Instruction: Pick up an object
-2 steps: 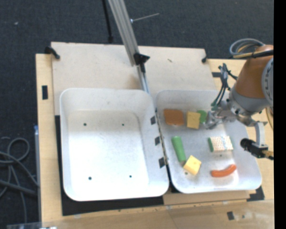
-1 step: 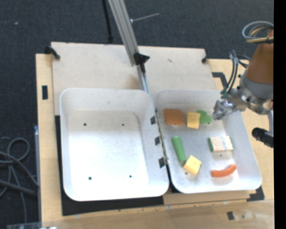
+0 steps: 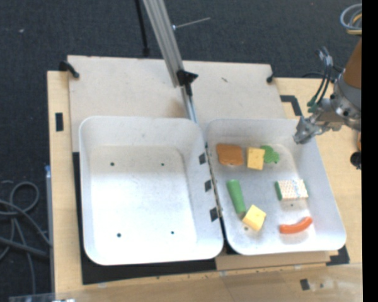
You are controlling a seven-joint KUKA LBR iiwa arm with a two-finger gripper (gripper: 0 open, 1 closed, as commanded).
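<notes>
Dark carpet surrounds a pale wooden bench (image 3: 60, 168) that bears two shallow white plastic bins side by side, with a slanted aluminium rail (image 3: 166, 33) rising from the bench's far edge at about twelve o'clock. In the camera view the left bin (image 3: 138, 187) sits at nine o'clock, and the right bin (image 3: 321, 187) holds all the small things: a brown bread-like block (image 3: 230, 155) near its far wall, touching a yellow cube (image 3: 256, 158), with a small green leafy piece (image 3: 270, 154) just beside that at its three o'clock side. Nearer the middle lies a green cylinder (image 3: 236, 195), and at its five o'clock a second yellow block (image 3: 254, 218). A white-and-green patterned block (image 3: 292, 189) sits at four o'clock, with an orange-red curved sausage shape (image 3: 295, 226) below it. The grey two-finger gripper (image 3: 302, 134) hangs over the right bin's far right rim at two o'clock, apart from every object; how wide it stands cannot be told, and nothing shows in its grasp.
</notes>
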